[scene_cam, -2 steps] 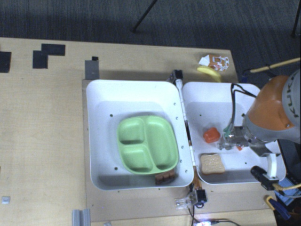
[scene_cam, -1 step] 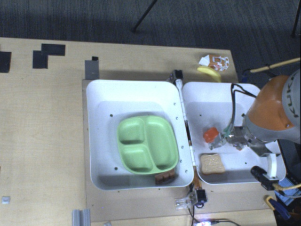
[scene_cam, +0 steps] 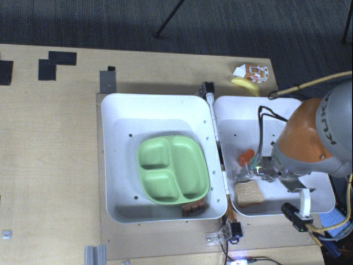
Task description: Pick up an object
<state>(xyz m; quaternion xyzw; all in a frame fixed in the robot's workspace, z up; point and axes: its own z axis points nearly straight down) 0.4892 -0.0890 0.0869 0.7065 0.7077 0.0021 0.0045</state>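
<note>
The claw, grip state unclear, hovers over a square tan sponge.

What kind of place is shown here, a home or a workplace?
Probably a robotics lab or test bench, not a home. A grey and orange robot arm reaches over two white bins, with loose cables and black tape marks on the wooden bench.

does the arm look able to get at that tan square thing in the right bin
Probably yes: the tan square block lies uncovered at the right bin's near edge, just below the gripper, with only the small orange object nearby.
</note>
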